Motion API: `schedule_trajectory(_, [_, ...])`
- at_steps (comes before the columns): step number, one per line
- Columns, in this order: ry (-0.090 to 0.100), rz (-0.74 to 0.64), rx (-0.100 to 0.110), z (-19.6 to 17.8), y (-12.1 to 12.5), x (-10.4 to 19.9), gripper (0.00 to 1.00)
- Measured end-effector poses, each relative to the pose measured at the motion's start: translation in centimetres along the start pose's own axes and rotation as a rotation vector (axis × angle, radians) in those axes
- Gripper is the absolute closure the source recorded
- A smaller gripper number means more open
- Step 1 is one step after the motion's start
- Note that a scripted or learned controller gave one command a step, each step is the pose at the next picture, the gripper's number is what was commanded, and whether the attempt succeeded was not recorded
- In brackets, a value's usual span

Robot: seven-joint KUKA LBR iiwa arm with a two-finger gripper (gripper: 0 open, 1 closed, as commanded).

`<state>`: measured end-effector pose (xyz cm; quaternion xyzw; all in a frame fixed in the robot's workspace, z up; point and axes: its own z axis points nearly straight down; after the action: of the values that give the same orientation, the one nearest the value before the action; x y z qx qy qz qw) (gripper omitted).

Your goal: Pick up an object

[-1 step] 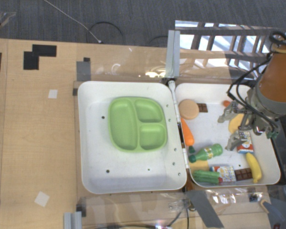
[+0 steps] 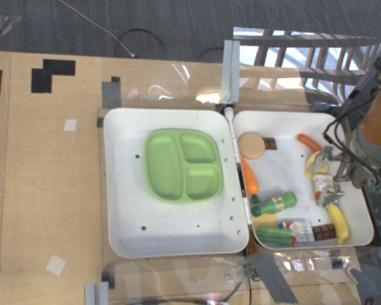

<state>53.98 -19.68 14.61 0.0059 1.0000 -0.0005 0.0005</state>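
Gripper (image 2: 331,184) low inside the right bin (image 2: 286,170), close to that bin's arm-side wall. Released or clenched: cannot tell, as the wrist hardware hides the tips.

Right bin contents, outward from the gripper:
- small labelled can (image 2: 321,184), right against the gripper on the side away from the arm; grasped or merely touched, not clear
- yellow curved piece (image 2: 312,162), just beside the gripper toward the bin's far edge
- red-orange sausage (image 2: 308,142), beyond that, near the far wall
- banana (image 2: 338,222), near the gripper on the near-edge side
- brown bar (image 2: 327,232) and printed carton (image 2: 298,229), along the near wall
- green cucumber (image 2: 273,235) and green bottle (image 2: 276,203), well apart from the gripper across the bin
- orange carrot (image 2: 249,178) and tan disc (image 2: 252,146), farthest from it, by the wall shared with the other bin

Left bin (image 2: 124,196): green divided plate (image 2: 181,165), lying flat at its middle.

Open room: bare white floor in the right bin's middle, between the gripper and the carrot. Arm-side wall close behind the gripper. Wide bare margin around the plate.
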Motion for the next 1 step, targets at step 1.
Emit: schedule_trajectory(1, [-0.014,0.045,0.002,5.62,-0.86,-2.46,0.0])
